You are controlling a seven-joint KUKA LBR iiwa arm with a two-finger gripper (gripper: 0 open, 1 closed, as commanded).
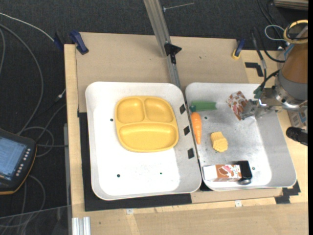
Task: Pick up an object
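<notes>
Camera view: the gripper (255, 106) sits in the right white bin (274, 151), its fingers touching a crumpled red-and-white patterned packet (237, 105) (whether clenched on it, I cannot tell). The soft packet may slip free when lifted.

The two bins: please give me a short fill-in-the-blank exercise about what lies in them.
1. The yellow plate lies in the ___ bin.
2. The plate has ___ compartments.
3. The carrot lies in the right bin, near its ___ edge.
4. The corn piece is ___ in colour.

Missing words: left; three; left; yellow
</notes>
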